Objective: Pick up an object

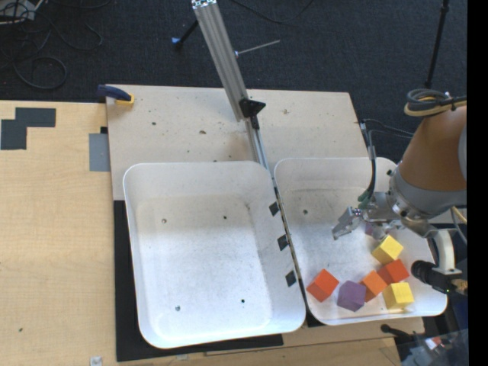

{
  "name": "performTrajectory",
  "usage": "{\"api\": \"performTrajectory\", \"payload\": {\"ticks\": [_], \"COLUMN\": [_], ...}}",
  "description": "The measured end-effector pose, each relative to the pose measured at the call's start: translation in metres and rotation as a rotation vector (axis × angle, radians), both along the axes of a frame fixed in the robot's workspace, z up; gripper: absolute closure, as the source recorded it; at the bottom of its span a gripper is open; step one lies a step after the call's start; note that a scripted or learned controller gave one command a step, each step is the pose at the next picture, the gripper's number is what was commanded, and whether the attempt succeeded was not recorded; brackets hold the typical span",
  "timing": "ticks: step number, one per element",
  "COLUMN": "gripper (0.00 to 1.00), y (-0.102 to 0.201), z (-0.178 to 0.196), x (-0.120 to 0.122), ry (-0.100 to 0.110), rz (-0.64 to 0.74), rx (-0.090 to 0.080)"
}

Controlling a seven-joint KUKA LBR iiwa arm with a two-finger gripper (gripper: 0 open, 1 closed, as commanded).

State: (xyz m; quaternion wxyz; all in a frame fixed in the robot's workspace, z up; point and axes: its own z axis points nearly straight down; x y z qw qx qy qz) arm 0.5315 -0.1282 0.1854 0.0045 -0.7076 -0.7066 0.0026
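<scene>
**A:** Where is the arm [431,155] right now?

**B:** It reaches in over the right edge of the bench [191,120], with the orange band above the wrist sitting over the right bin [320,175]. The jaws [352,221] hang low inside that bin, roughly at its middle, pointing toward the divider between the two bins.

**A:** Are the jaws gripping anything?

**B:** No object shows between the fingers. They look slightly parted, but the metal parts blur together at this slant, so I cannot tell how far open they stand.

**A:** And the objects?

**B:** All are blocks, gathered in the right bin's near corner, by the bench's front right. A yellow block [388,248] lies closest to the jaws, just beside the wrist on its near side. Below it sits a red block [396,271], with an orange block [374,283] touching or nearly touching it. A purple block [351,295] lies next to the orange one, and a red-orange block [323,284] rests a little apart, nearest the divider. A second yellow block [398,295] sits at the bin's near rim.

**A:** What about the other bin?

**B:** The left bin [152,181] lies beside it, rims meeting along the divider. An aluminium rail [225,56] slants from the bench's far edge down toward the bins, and a small blue and yellow clamp [116,94] rests at the far left corner.
</scene>
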Motion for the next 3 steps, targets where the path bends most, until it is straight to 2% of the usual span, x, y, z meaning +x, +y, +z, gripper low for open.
{"api": "performTrajectory", "payload": {"ticks": [1,2,3], "gripper": [0.00,0.00,1.00], "y": [0.010,0.011,0.010], "z": [-0.059,-0.093,-0.083], "x": [-0.005,-0.005,-0.005], "ry": [0.000,-0.008,-0.007], "rz": [0.000,-0.002,-0.012], "rx": [0.000,-0.001,0.001]}}
